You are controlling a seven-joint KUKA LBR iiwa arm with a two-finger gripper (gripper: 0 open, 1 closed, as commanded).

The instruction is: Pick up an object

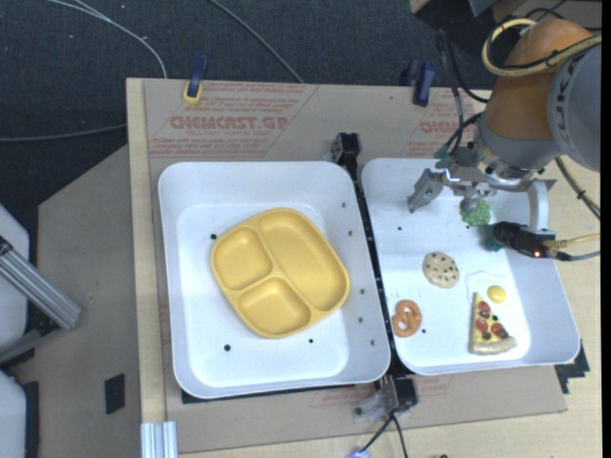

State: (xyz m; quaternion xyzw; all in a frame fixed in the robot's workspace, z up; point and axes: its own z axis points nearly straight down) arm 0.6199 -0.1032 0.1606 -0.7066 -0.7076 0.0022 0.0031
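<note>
Closest to me, a pizza slice [491,325] is lying near the front rim of the right bin [535,353], with a pretzel [407,318] sitting to its left by the dividing wall. Behind them I am seeing a small yellow piece [495,294] and a speckled cookie [440,269], each with bare white floor around it. Across the wall, a yellow divided tray [279,271] is filling the middle of the left bin [181,198], leaving margin on all sides. Farther back, the gripper [453,189] is hanging over the right bin's rear, fingers spread. A green object [475,212], possibly broccoli, is sitting just beside it, not pinched.
</note>
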